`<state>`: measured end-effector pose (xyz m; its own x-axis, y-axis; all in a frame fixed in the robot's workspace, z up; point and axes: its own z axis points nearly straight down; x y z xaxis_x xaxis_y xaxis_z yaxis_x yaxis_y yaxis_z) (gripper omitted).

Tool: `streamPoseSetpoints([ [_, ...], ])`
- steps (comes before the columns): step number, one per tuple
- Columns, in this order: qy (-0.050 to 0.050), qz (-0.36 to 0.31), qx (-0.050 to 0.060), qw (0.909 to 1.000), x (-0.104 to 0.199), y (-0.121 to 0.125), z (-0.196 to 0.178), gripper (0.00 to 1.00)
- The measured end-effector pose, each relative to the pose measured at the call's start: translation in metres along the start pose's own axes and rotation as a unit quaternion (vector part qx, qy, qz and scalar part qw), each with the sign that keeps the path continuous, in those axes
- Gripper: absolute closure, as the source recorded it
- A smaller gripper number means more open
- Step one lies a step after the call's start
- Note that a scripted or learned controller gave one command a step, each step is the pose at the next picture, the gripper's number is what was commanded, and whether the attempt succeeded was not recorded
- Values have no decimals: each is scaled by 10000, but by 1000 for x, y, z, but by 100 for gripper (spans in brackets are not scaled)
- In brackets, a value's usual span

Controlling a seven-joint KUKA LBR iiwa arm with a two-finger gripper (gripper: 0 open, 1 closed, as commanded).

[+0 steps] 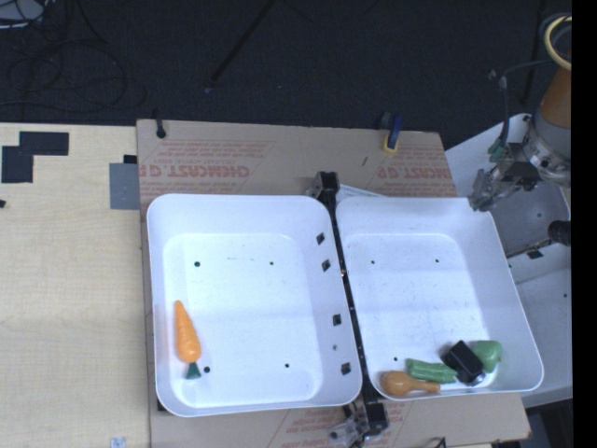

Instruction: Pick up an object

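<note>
An orange toy carrot (187, 334) with a dark green stem lies near the front left corner of the left bin (238, 213). In the right bin (420, 222), along its front wall, lie a tan pear-shaped toy (407, 384), a green pod-like toy (431, 371), a small black block (464, 361) and a light green piece (488, 351), all close together. My gripper (487, 192) hangs at the far right, above and outside the right bin's back right corner, well away from all the objects. Nothing shows between its fingers.
Both bins rest on a cardboard sheet (280, 161) on the bench. A black divider clamp (326, 187) runs between the bins. A blue and yellow clip (393, 135) sits on the cardboard's back edge. The arm's orange band (558, 96) is at the upper right.
</note>
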<state>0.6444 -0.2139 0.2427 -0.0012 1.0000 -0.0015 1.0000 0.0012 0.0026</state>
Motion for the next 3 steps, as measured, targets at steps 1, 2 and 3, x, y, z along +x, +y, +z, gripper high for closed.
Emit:
streamPoseSetpoints([
  [1, 5, -1, 18, 10000, 0, -1, 2, 100],
  [2, 4, 0, 16, 10000, 0, 0, 2, 100],
  [3, 3, -2, 16, 10000, 0, 0, 2, 100],
])
